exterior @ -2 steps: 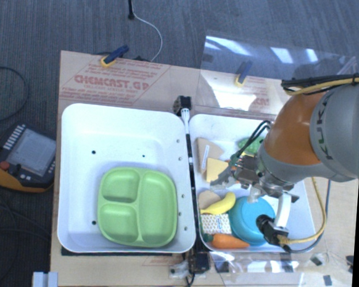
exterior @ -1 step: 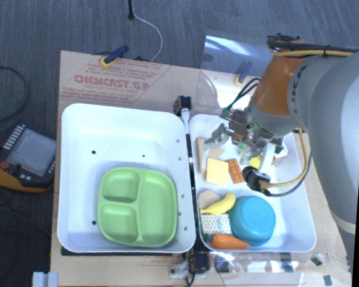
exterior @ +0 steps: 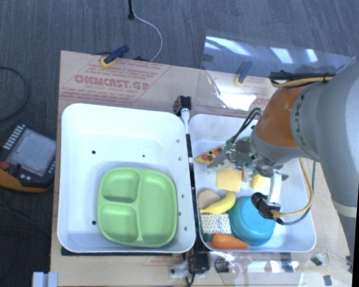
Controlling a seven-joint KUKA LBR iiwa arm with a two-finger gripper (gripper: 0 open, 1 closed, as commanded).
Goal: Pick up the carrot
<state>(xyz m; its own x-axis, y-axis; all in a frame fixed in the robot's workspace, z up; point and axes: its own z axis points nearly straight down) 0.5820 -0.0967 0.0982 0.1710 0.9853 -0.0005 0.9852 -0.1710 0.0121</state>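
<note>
Above right bin (exterior: 305, 242), arm (exterior: 293, 118) bent low

The carrot (exterior: 229, 241) is orange, and the bowl (exterior: 252, 221) touching it is blue. Left of the bowl, the banana (exterior: 218, 204) is yellow. The divided plate (exterior: 138, 206) in the white left bin (exterior: 81, 139) is light green.

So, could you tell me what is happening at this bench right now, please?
The grey robot arm with the orange band reaches into the right white bin, its gripper low among the toy food near a pale yellow cheese-like block. The orange carrot it should pick up lies at the bin's near edge, beside a blue bowl and a yellow banana. The left white bin holds a green divided plate.
</note>
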